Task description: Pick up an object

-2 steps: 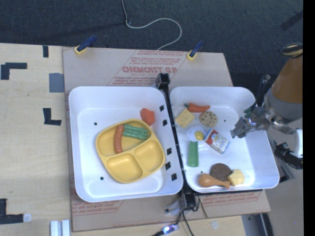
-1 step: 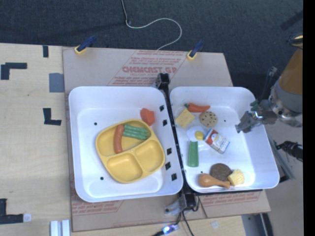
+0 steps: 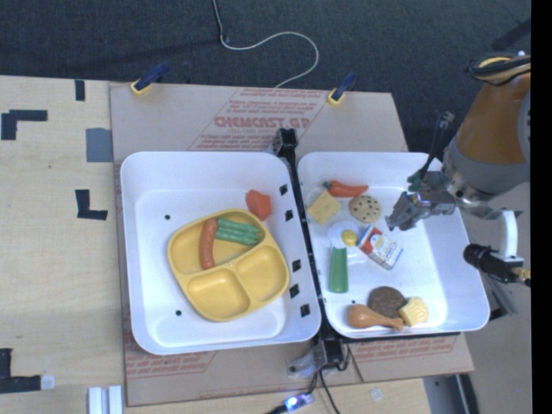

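My gripper (image 3: 402, 216) hangs over the right bin (image 3: 453, 266), just right of a cookie (image 3: 365, 207) and above a small white and red carton (image 3: 380, 248). Nothing shows held in it. Also lying in this bin are an orange-red carrot (image 3: 348, 189), a yellow cheese wedge (image 3: 323, 208), a small yellow piece (image 3: 348, 237), a green stick (image 3: 338, 269), a brown patty (image 3: 386, 299), a corn piece (image 3: 415, 310) and a drumstick (image 3: 371, 318).
The left bin (image 3: 151, 222) holds a yellow divided plate (image 3: 226, 293) with a sausage (image 3: 208, 242) and green beans (image 3: 237, 231) on it, and a red piece (image 3: 258, 203) beside it. A black divider (image 3: 297, 222) runs between the bins.
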`<act>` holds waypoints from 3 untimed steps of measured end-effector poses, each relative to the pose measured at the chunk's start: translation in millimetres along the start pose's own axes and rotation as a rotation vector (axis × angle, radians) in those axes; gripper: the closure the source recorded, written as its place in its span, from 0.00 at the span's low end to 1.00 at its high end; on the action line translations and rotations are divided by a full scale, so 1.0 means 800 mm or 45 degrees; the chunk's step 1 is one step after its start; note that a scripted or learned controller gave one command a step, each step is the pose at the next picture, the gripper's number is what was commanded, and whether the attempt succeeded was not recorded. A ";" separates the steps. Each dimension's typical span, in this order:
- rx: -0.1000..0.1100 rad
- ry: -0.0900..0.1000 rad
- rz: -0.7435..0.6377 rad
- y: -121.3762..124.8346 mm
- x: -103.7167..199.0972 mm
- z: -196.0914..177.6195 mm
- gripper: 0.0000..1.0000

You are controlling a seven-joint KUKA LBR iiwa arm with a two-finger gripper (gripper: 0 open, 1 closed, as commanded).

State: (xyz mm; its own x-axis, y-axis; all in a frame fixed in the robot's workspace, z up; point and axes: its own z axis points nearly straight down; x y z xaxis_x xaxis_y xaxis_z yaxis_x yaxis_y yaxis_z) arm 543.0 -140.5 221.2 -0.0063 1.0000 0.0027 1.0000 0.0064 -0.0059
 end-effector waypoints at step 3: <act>0.001 -0.002 -0.003 -0.010 0.204 -0.001 1.00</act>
State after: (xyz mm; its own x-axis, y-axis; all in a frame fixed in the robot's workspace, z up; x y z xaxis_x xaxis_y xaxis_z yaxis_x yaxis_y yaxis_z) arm 533.6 22.4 222.7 -0.0083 1.0000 0.0015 0.9999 0.0083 -0.0066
